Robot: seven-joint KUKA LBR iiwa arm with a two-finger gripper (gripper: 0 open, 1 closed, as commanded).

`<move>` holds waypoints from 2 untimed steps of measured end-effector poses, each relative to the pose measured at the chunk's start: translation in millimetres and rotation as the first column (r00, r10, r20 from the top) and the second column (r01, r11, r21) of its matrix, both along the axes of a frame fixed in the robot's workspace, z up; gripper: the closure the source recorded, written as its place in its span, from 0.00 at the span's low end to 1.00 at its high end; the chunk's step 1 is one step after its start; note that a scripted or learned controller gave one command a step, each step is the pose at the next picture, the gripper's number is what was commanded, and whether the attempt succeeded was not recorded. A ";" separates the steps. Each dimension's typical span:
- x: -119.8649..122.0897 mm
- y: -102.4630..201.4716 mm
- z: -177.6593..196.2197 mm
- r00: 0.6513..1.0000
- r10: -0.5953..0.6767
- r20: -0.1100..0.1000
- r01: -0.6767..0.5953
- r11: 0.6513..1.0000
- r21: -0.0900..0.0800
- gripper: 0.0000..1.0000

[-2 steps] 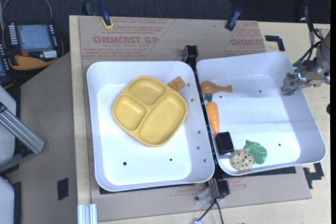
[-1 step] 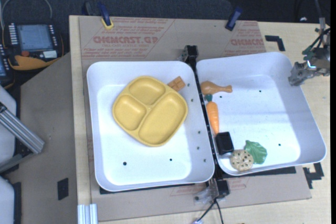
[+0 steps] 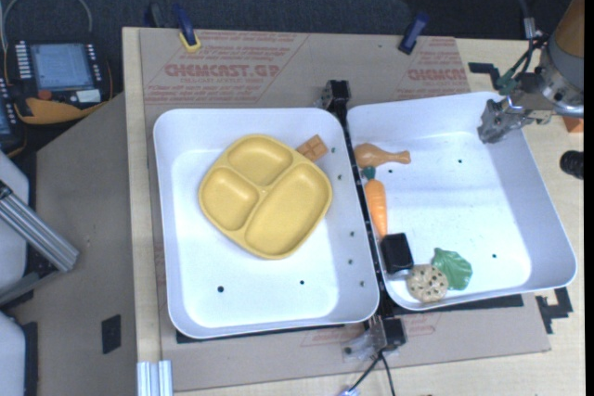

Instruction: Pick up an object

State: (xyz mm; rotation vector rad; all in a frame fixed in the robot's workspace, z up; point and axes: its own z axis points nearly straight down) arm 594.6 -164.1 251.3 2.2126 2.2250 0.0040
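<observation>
My gripper (image 3: 494,127) hangs over the far right corner of the right bin (image 3: 520,199), with nothing seen between its fingers. Along that bin's left side lie a toy chicken drumstick (image 3: 380,156), an orange carrot (image 3: 376,207), a small black block (image 3: 397,252), a round cookie (image 3: 427,283) and a green leafy piece (image 3: 454,267). All of them are well to the left of and nearer than the gripper.
The left bin (image 3: 186,236) holds a yellow divided plate (image 3: 265,196) and a small brown block (image 3: 313,147) at the plate's far edge. A black clamp (image 3: 336,95) sits between the bins at the back. A pendant screen (image 3: 58,70) rests off the bench at the left.
</observation>
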 end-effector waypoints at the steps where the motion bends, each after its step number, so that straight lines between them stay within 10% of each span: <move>1: 10.1 49.1 -12.5 1.000 -0.001 -0.006 0.001 1.000 0.002 1.00; 2: 6.2 97.8 -9.8 1.000 0.000 -0.006 0.000 1.000 0.003 1.00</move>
